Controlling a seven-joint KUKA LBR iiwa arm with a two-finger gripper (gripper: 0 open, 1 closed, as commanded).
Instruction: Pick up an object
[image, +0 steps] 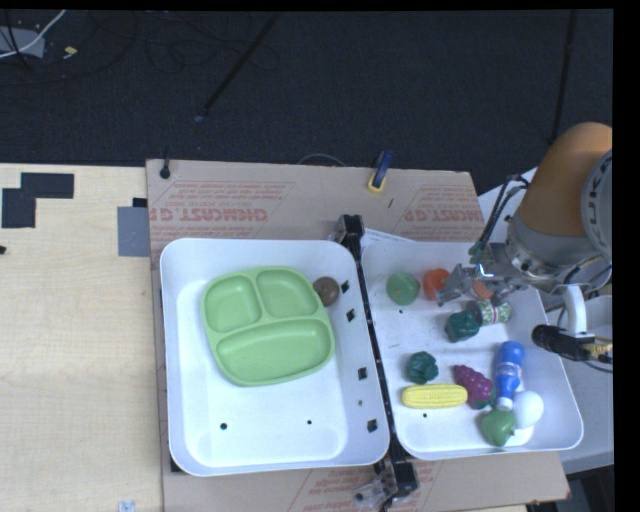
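My gripper (474, 290) hangs low over the back right part of the right bin (560, 440). It is just right of an orange-red toy (435, 282) and just above a dark green toy (463, 325), and it partly hides what lies under it. A light green ball (403, 289) sits further left. Toward the front lie a dark green broccoli (421, 367), a yellow corn cob (435, 397), purple grapes (475, 383), a blue bottle (509, 366), a white piece (528, 408) and a green pepper (497, 428).
The left bin (200, 430) holds a light green divided plate (268, 324) and a small brown ball (326, 291) at its back right. A black divider (368, 350) runs between the bins. Cardboard (300, 200) lies under both bins.
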